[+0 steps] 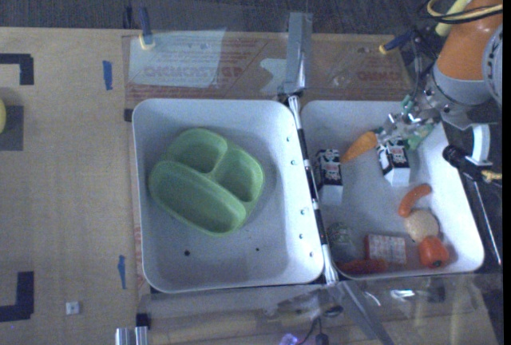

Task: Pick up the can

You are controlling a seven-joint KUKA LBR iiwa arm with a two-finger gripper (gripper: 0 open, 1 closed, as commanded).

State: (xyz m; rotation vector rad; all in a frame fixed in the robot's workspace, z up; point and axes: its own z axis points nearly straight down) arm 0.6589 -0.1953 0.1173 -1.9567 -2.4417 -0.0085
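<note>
Pincer [409, 124] hovers at the right bin's [463, 259] far edge, grip unclear; the can [340, 236] lies well apart among clutter, risking a wrong grab.

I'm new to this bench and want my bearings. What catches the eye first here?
The green divided plate lies alone in the left bin. The right bin is crowded: a carrot, milk cartons, a can at its lower left. The arm's orange band stands out at upper right, the hand over that bin.
</note>
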